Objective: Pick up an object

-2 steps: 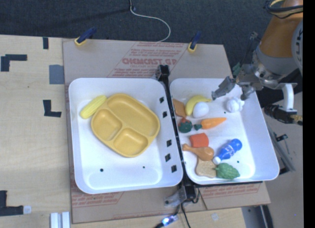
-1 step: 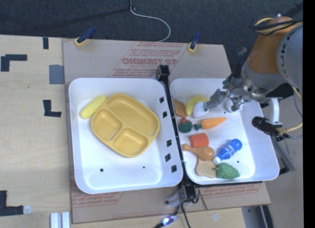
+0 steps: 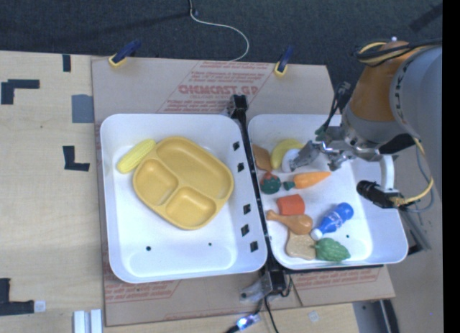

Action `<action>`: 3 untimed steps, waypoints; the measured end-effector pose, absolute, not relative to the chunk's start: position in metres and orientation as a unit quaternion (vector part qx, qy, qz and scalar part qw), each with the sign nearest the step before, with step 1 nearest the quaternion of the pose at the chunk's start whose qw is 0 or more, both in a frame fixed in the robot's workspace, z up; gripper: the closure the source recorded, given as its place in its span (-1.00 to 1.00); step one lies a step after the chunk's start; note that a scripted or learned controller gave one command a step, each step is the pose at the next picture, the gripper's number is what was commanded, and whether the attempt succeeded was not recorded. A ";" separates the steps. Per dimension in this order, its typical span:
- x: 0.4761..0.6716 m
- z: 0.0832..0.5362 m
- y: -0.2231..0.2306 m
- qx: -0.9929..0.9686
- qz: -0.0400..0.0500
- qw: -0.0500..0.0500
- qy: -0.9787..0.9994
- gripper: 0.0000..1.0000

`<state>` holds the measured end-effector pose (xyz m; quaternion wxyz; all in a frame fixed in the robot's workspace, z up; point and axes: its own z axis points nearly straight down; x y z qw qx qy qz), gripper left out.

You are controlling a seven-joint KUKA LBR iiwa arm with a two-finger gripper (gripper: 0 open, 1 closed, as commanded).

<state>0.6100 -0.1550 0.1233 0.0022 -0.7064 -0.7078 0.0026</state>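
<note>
Broccoli [image 3: 332,250] at rt bin front, claw [image 3: 310,154] over carrot [image 3: 312,179], grip state unclear, nothing visibly held

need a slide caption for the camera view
KUKA gripper poised over right bin of toy food, near the carrot; yellow tray sits in left bin.

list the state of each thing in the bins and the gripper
yellow tray: flat in left bin, compartments bare
corn cob: lying beside the tray
carrot: lying in right bin
blue bottle: on its side
drumstick: lying flat
gripper: low over right bin, holding nothing visible
</note>
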 end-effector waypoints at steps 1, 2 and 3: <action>0.612 0.085 -0.155 -0.706 0.000 -0.004 -0.708 -1.00; 0.611 0.095 -0.154 -0.706 0.001 -0.001 -0.708 1.00; 0.610 0.157 -0.156 -0.707 -0.001 -0.001 -0.707 1.00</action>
